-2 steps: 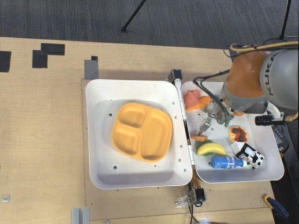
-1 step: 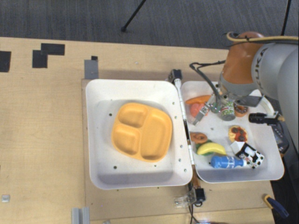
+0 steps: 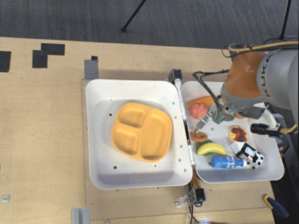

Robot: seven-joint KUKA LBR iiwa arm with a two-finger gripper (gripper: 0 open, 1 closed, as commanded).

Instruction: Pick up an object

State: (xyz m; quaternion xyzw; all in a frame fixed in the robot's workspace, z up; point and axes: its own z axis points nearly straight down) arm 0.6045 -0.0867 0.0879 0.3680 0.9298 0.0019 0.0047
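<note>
Camera view: the gripper (image 3: pixel 204 122), fingers parted and empty, is best lowered squarely over the pink toy (image 3: pixel 197 110).

Light wooden bench (image 3: pixel 42 139), dark grey carpet floor (image 3: pixel 70 8) beyond, black tripod leg (image 3: pixel 138 8)

Small toy objects are seen clustered in the right bin (image 3: pixel 275 171), at the frame's lower right. A pink lump (image 3: pixel 197 110) is lodged at the upper left, a yellow banana (image 3: pixel 211 148) is laid flat near the middle, and a blue bottle (image 3: pixel 226 162) is laid on its side just below it.
</note>
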